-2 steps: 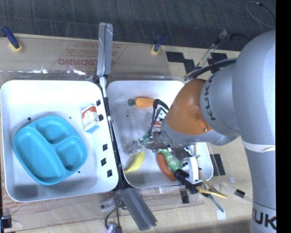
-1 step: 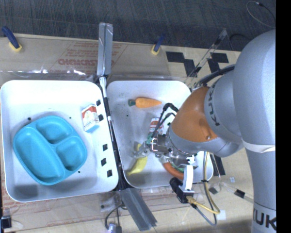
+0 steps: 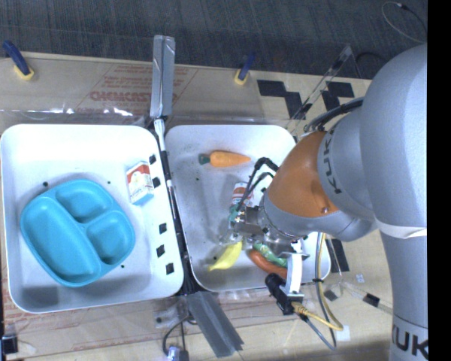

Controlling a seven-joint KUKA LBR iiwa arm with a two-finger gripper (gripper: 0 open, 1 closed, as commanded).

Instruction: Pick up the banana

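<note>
Here the banana [image 3: 227, 256] lies beside an orange carrot [image 3: 261, 261] under the hand [image 3: 242, 232], whose grip I cannot tell.

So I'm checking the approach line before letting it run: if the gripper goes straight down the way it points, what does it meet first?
Most likely the banana, lying on the floor of the right bin directly below the gripper. Depth is hard to judge from above, and the orange carrot-like piece sits right beside it.

Left bin [image 3: 15, 201]: we see a blue divided plate [image 3: 77, 232] at its 7 o'clock and a small carton [image 3: 140, 182] at 2 o'clock.
Right bin [image 3: 188, 201]: we see a carrot [image 3: 225, 159] at 12 o'clock.
</note>
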